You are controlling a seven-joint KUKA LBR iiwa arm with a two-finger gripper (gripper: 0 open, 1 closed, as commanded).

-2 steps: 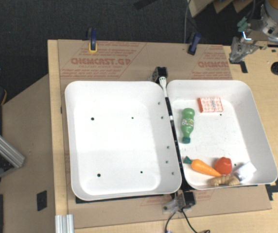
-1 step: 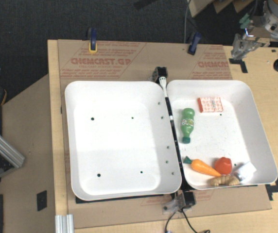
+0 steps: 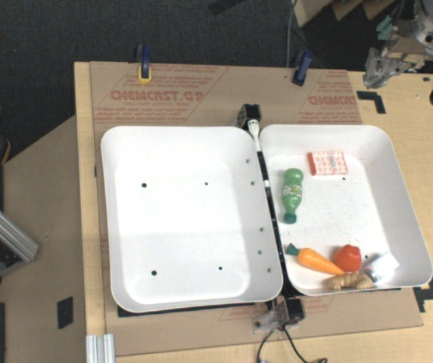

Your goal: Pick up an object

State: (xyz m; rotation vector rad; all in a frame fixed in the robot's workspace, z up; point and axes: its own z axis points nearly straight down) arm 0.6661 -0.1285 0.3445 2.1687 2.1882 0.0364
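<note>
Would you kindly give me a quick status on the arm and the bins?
Gripper up at top right, off the bins, holding nothing. Green bottle, carrot, red box lie in right bin, untouched. Nothing in the way.

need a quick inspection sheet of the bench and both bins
surface: cardboard-covered bench bearing left bin and right bin, side by side
job's things: in right bin, green bottle, red-patterned box, carrot, red tomato-like item, tan piece, small white item
clutter: nothing seen
hand: hand at upper right, beyond the bins; holds nothing
cables: black cable at front edge
surroundings: two clamps on the back edge, dark floor
</note>
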